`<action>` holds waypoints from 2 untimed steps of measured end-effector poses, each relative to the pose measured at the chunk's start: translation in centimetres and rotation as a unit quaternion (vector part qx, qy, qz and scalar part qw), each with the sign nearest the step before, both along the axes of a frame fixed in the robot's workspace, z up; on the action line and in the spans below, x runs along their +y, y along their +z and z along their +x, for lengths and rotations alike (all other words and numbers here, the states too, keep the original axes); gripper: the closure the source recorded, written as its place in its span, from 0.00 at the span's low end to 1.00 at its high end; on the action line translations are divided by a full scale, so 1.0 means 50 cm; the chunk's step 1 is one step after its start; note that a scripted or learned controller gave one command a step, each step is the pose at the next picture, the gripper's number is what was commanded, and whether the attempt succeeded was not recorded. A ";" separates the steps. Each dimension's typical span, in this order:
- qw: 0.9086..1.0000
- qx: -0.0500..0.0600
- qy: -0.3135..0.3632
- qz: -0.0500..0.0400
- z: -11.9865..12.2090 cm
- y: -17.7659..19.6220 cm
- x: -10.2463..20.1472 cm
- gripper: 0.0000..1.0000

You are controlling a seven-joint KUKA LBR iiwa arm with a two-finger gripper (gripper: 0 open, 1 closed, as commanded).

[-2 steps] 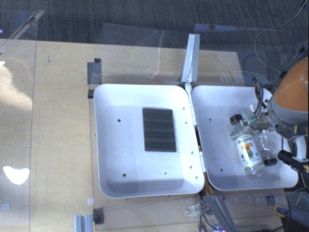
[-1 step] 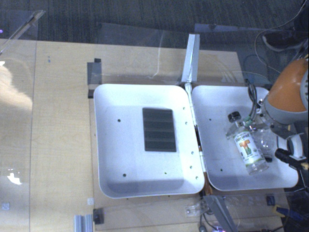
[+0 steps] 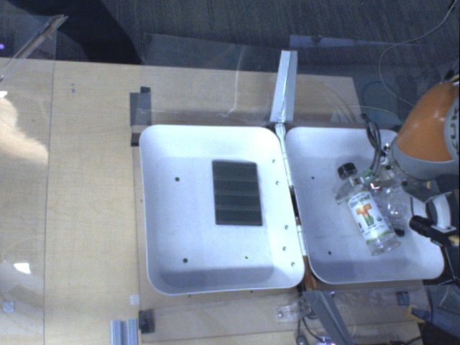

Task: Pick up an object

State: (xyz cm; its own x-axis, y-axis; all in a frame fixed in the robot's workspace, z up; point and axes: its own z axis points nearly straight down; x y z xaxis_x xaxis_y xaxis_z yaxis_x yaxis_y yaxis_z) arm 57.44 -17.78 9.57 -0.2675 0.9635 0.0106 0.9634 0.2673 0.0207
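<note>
I see two shallow white bins side by side on a pale wood-grain surface (image 3: 79,214). Both are smooth moulded plastic with rounded corners and small dark dots on their floors.

The left bin (image 3: 172,257) sits at frame centre. A flat dark rectangular pad (image 3: 237,192), ribbed into horizontal bands, lies on its floor, slightly above the middle.

The right bin (image 3: 316,214) is right of centre. A clear plastic bottle (image 3: 366,214) lies on its side on the floor there, running diagonally, with the black cap (image 3: 348,169) toward the upper left and the base toward the lower right. Its label is white with green and orange print. The see-through body shows the white floor beneath.

A grey metal bar (image 3: 284,85) rises from the gap between the bins toward the top of the frame. Clear panels stand around the bench and catch glare.

The arm (image 3: 431,131) enters at the right edge. I note a rounded orange shell above a grey collar, bent down over the right side of the right bin, with black cabling looping at its left. The gripper (image 3: 424,225) hangs just right of the bottle, near the bottle's base. I cannot tell whether it touches the bottle, nor how the fingers stand; they are cut off by the frame edge and muddled with the clear plastic.
</note>
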 end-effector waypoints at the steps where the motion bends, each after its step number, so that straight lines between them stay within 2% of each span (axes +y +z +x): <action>1: 1.000 0.001 0.014 -0.002 0.002 -0.002 0.002 0.00; 2: 0.999 -0.003 0.038 0.003 -0.008 -0.002 -0.009 0.00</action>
